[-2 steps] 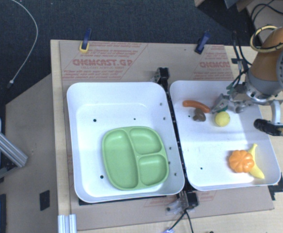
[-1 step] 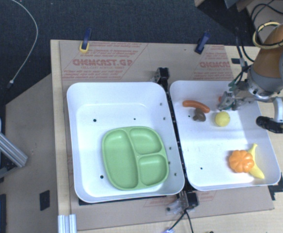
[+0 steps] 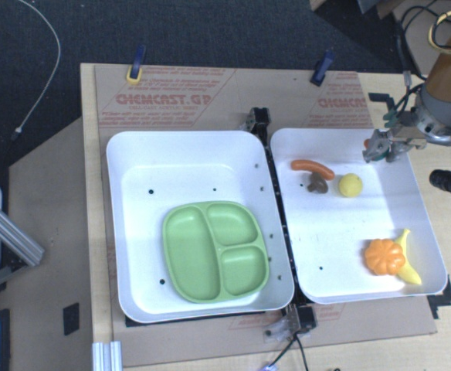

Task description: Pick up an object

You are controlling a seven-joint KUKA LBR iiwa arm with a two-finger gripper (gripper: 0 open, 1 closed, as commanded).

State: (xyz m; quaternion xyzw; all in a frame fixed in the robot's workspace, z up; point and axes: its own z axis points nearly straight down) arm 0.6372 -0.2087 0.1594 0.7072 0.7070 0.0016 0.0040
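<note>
So far nothing has been lifted, as we read it: every candidate object lies loose in the right bin [image 3: 422, 207]. We see an orange sausage [image 3: 313, 168] near the bin's far left, a small brown piece [image 3: 317, 184] touching or just beside its near side, and a yellow ball [image 3: 350, 185] close to their right. Well apart from these, toward the near right corner, an orange pumpkin [image 3: 383, 256] rests against a yellow banana [image 3: 405, 257]. The gripper [image 3: 380, 148] hangs over the far right part of this bin, near the ball but apart from it, and we find nothing between its fingers; whether they stand wide or narrow we cannot tell at this size. The left bin [image 3: 125, 207] carries a green divided plate [image 3: 214, 250], its three compartments bare. Both bins sit on the board-covered tabletop [image 3: 210, 99]. In our judgement the whole pick remains: choosing an object, descending, closing and lifting.
</note>
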